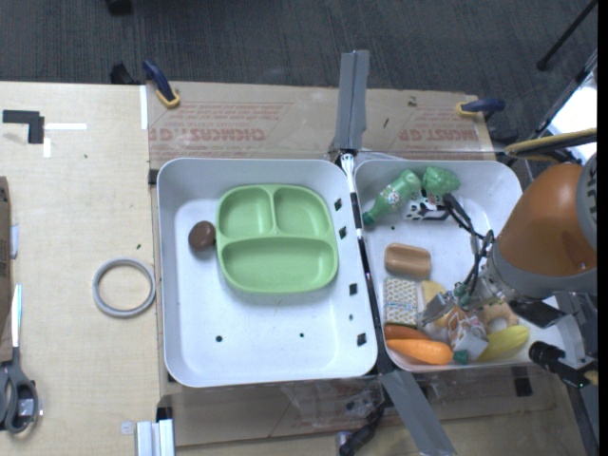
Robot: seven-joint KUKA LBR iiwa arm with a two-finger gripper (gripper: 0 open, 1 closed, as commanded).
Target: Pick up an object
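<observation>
Beside one green tray (pixel 277 239) sits one brown ball (pixel 201 237); claw (pixel 454 310) state unclear.

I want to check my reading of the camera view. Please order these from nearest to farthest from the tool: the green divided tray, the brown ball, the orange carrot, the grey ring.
The tool is low in the right bin.
1. Orange carrot: right bin, just below-left of the tool.
2. Green divided tray: left bin.
3. Brown ball: left bin, at the tray's left edge.
4. Grey ring: on the bench, left of both bins.
</observation>
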